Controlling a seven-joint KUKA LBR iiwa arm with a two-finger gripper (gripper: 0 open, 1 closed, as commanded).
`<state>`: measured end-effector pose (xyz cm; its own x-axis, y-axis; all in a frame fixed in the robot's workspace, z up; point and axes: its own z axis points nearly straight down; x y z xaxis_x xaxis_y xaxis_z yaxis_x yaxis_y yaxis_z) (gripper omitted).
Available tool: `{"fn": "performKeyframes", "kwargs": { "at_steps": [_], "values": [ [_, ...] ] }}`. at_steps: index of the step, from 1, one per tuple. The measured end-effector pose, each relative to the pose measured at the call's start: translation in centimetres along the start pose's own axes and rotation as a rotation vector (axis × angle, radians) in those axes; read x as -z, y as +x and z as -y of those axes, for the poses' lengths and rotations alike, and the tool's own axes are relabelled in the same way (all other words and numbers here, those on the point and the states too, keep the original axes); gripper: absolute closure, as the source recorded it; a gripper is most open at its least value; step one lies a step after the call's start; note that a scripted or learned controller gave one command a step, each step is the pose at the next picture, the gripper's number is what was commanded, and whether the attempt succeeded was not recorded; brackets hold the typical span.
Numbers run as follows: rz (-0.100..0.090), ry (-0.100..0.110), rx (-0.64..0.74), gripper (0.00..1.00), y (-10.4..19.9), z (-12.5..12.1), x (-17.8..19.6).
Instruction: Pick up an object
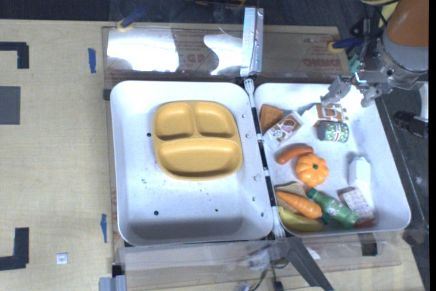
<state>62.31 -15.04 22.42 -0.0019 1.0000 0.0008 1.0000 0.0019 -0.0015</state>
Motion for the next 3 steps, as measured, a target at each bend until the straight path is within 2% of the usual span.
{"fn": "performKeyframes", "kwargs": {
  "at_steps": [1, 2, 3],
  "values": [
    [0.012, -0.031, 0.147, 0.00, -2.3, -2.3, -11.0],
    [0.019, -0.054, 0.093, 0.00, -2.2, 1.5, -11.6],
    [0.011, -0.042, 0.007, 0.00, -3.2, -0.2, -11.7]
  ]
}}
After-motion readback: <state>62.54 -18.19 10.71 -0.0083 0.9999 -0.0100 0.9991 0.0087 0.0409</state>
